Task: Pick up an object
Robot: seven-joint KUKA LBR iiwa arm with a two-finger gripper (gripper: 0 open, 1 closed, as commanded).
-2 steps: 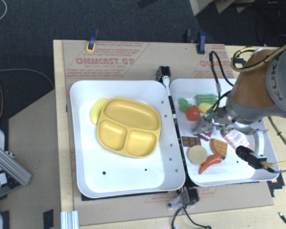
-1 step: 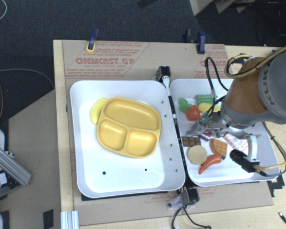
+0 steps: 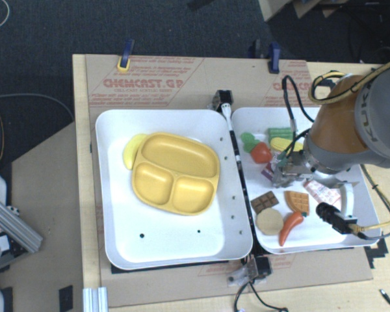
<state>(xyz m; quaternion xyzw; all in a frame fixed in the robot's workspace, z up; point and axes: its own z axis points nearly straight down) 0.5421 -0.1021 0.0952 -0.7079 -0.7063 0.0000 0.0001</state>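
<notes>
the grey arm [image 3: 370, 119] with its orange band [image 3: 335, 125] reaches in from the right and bends down over the right bin [image 3: 370, 236], its wrist pointing left and downward. the end effector [image 3: 283, 169] sits low among the toys near the bin's middle; whether it is apart or together, i cannot tell. just beside it to the upper left lies a red tomato [image 3: 260, 153], with a green piece [image 3: 249, 138] behind that and a green and yellow corn [image 3: 281, 135] toward the back wall. in front of it lie a brown chocolate bar [image 3: 265, 201], a round beige cookie [image 3: 270, 221], a waffle [image 3: 298, 201] and a red chili pepper [image 3: 289, 227]. the left bin [image 3: 117, 174] holds a yellow 3-compartment plate [image 3: 174, 172]. both bins rest on the table [image 3: 84, 109].
</notes>
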